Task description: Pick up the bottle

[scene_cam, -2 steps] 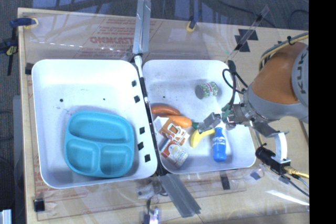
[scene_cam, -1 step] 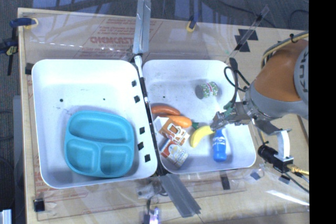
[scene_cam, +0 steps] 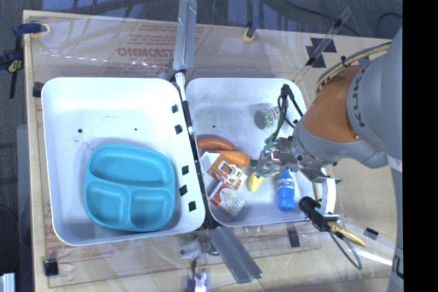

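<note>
The bottle (scene_cam: 286, 191) is small and blue with a pale cap, and it lies near the front right of the right bin (scene_cam: 226, 96). My gripper (scene_cam: 269, 159) hangs low in that bin, just up and to the left of the bottle's cap end. It sits above a small yellow piece (scene_cam: 254, 182). The grey arm with its orange band (scene_cam: 328, 113) comes in from the right and covers the bin's right wall. I see nothing lifted off the bin floor.
In the right bin lie an orange sausage-shaped toy (scene_cam: 215, 143), an orange-and-white carton (scene_cam: 226, 178) and a greenish can (scene_cam: 267, 117) at the back. The left bin (scene_cam: 82, 106) holds a turquoise divided tray (scene_cam: 130, 187). A metal divider (scene_cam: 183, 37) runs between the bins.
</note>
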{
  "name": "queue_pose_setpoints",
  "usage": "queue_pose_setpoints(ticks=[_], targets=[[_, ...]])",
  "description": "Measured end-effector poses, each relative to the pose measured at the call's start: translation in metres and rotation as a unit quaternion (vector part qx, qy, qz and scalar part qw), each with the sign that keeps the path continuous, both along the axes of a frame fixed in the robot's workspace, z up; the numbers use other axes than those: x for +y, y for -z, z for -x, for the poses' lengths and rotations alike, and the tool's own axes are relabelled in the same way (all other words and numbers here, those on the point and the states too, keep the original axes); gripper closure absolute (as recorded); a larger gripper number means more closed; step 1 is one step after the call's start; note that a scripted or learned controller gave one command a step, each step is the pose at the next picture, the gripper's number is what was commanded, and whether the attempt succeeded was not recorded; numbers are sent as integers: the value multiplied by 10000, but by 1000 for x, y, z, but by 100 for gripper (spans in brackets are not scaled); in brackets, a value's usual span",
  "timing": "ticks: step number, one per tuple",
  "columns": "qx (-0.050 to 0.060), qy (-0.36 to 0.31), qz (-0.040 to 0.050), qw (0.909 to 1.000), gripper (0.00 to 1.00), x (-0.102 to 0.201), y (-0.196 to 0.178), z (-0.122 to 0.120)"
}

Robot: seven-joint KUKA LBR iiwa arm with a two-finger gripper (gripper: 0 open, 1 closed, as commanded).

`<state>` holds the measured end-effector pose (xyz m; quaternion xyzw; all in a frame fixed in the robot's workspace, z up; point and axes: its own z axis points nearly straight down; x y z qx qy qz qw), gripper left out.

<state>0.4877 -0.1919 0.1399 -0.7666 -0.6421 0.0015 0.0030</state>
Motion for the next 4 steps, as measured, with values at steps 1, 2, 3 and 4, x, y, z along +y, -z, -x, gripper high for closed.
queue_pose_setpoints(ticks=[1,2,3,4], targets=[[0,0,1,10000,0,0,0,0],[-23,-139,10,9999,0,-15,-72,11],[-13,29,1,10000,0,-12,-69,11],[-3,-622,-10,9981,0,-11,-60,11]])
